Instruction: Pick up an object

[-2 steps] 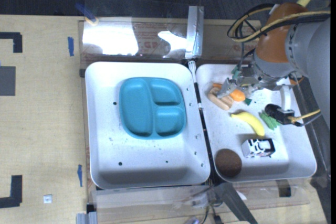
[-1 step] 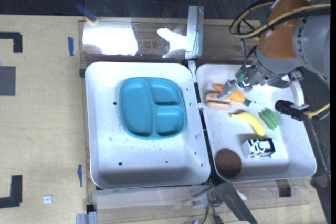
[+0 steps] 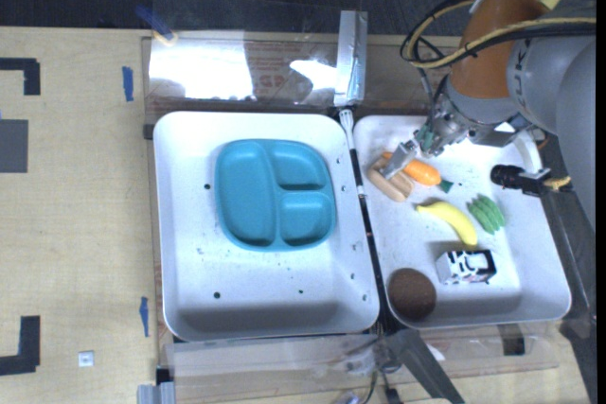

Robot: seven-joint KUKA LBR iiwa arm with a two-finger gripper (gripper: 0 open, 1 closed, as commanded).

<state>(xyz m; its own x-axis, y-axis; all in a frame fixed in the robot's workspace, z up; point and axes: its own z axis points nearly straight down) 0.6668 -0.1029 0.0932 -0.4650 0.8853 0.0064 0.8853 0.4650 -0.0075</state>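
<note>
My gripper (image 3: 413, 152) reaches down into the upper left part of the right bin (image 3: 530, 298). It hangs right over a tan hot dog bun (image 3: 389, 181) and an orange carrot (image 3: 422, 172), which lie side by side. A yellow banana (image 3: 453, 218) lies below them near the bin's middle. To its right is a green toy vegetable (image 3: 487, 212). A black-and-white toy (image 3: 468, 266) sits lower right, and a brown ball (image 3: 412, 290) rests at the bin's front left corner. Nothing shows as lifted.
The left bin (image 3: 180, 232) holds a blue divided plate (image 3: 276, 192). A ridge between the bins (image 3: 362, 213) separates them. The grey arm with its orange band (image 3: 502, 24) and black cables crosses the upper right. A clear plastic panel (image 3: 246, 61) stands behind the left bin.
</note>
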